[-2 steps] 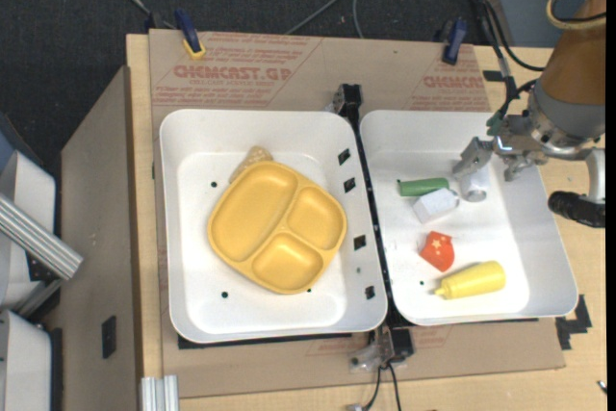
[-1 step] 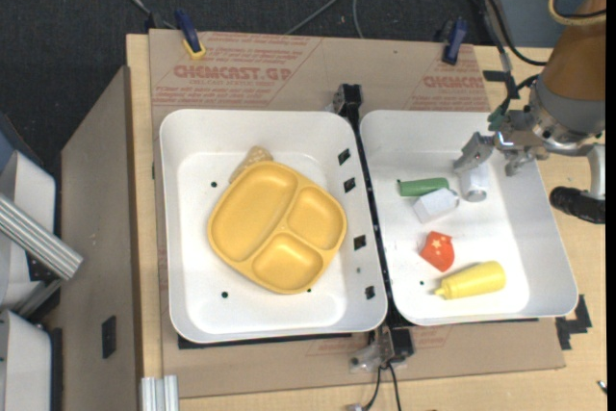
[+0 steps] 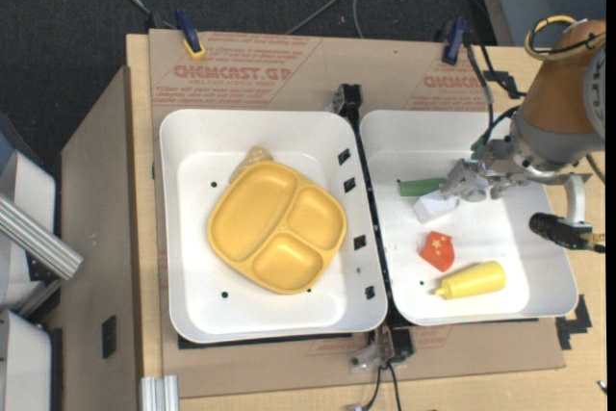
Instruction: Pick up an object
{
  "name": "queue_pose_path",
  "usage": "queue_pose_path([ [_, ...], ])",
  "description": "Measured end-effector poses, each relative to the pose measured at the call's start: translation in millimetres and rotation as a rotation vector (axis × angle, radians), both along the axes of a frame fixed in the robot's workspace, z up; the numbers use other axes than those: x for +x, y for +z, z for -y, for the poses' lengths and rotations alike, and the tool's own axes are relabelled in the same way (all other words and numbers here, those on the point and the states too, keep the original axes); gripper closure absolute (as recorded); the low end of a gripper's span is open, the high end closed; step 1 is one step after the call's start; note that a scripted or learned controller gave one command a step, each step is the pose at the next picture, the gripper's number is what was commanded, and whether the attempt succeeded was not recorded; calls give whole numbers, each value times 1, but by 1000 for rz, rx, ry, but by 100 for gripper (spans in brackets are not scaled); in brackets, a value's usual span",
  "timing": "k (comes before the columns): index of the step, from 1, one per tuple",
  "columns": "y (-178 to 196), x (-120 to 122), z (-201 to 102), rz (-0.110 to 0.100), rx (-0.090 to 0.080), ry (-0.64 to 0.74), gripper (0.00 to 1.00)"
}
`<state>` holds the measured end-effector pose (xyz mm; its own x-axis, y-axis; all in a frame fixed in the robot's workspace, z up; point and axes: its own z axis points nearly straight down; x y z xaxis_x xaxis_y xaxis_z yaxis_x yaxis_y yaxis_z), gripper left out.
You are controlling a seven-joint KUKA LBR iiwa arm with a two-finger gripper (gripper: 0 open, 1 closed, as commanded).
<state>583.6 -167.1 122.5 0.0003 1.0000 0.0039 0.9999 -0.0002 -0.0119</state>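
- We are reaching into the right bin (image 3: 404, 308) from the right, with our gripper (image 3: 460, 186) low over its upper middle part.
- Just beside our fingertips are lying a small white block (image 3: 434, 204) and a green strip (image 3: 421, 187); these are the nearest candidates for the pick.
- We are judging the step in hand as the approach or the closing on a thing, not yet a lift: nothing is showing plainly between our fingers.
- Whether our fingers are spread or pressed together we cannot tell; the grey metal at the wrist is blurring into one mass.
- Further down the same bin are lying a red piece (image 3: 437, 250) and a yellow bottle (image 3: 474, 280), well apart from our gripper.
- The left bin (image 3: 183, 236) is bearing a yellow divided plate (image 3: 277, 226), with something tan peeking out behind its upper edge, too hidden to name.
- The next move is calling for a firm close on the white block or green strip, then a straight rise; both are small and flat, so a slip is likely.
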Motion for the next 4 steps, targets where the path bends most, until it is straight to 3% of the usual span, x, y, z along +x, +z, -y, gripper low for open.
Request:
queue_pose_path([
  [1, -14, 7, 1, 25, -5, 4, 0],
  [2, -9, 8, -1, 26, -2, 3, 100],
  [3, 34, 12, -7, 12, -4, 3, 100],
  [4, 95, 15, -5, 14, -5, 2, 100],
])
